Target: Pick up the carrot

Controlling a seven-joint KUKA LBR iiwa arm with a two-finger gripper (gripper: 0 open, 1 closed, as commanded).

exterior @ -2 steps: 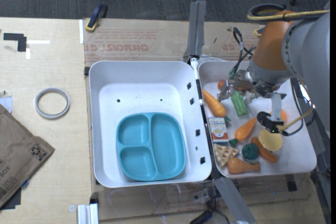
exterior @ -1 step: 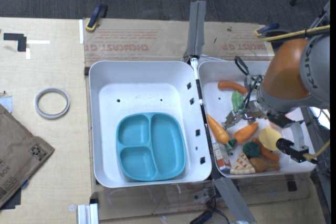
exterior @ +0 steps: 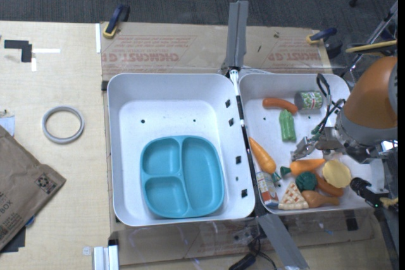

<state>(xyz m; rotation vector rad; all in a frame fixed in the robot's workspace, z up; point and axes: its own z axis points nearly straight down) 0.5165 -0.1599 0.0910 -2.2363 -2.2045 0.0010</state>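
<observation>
1. The left bin holds a blue divided tray.
2. The right bin holds toy food, including the carrot near its left wall.
3. The end effector, its state impossible to tell, sits just right of the carrot.

I saw the arm reach in over the right bin's right wall, its orange band above that bin's far right side. The wrist angled down toward the bin's middle, and the hand sat low inside, slightly right of centre.
</observation>
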